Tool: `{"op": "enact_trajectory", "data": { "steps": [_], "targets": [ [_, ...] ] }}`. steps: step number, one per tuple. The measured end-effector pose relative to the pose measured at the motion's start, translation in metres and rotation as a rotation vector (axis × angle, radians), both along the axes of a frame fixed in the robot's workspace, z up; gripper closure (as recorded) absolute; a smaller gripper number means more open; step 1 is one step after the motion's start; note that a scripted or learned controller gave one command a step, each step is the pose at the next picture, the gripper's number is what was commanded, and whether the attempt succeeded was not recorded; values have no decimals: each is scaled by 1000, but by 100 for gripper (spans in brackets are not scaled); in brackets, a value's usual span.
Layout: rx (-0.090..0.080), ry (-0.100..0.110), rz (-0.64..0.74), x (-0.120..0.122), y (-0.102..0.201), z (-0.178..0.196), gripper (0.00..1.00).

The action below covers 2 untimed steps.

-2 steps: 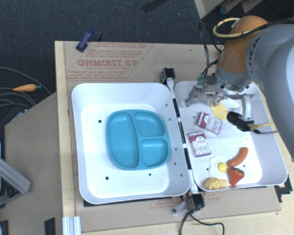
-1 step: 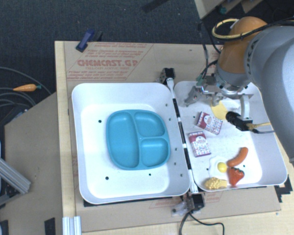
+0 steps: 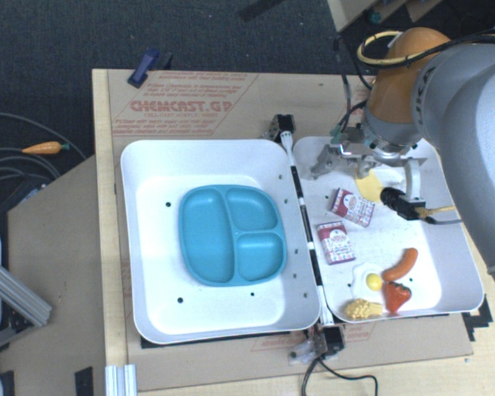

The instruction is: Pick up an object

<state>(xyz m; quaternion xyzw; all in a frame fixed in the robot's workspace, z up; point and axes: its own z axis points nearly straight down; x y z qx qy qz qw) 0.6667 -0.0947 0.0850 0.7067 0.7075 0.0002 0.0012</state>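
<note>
Underneath, brown bench (image 3: 200, 99) w/ dark carpet (image 3: 107, 15) around

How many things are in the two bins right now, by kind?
Plate: 1
Cartons: 2
Toy foods: 5 (yellow slice, sausage, egg, red fruit, corn)
Total: 8

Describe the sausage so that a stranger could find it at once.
Take the bin on the view's right, the one without the blue plate. Toward its near end lies the sausage, next to a fried egg and a red toy. It alone is long, curved and orange-brown.
</note>
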Motion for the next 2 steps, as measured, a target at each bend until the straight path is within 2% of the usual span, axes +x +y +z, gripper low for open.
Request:
{"op": "enact_trajectory", "data": {
  "steps": [2],
  "targets": [
    [1, 4, -1, -4, 2, 0, 0]
  ]
}}
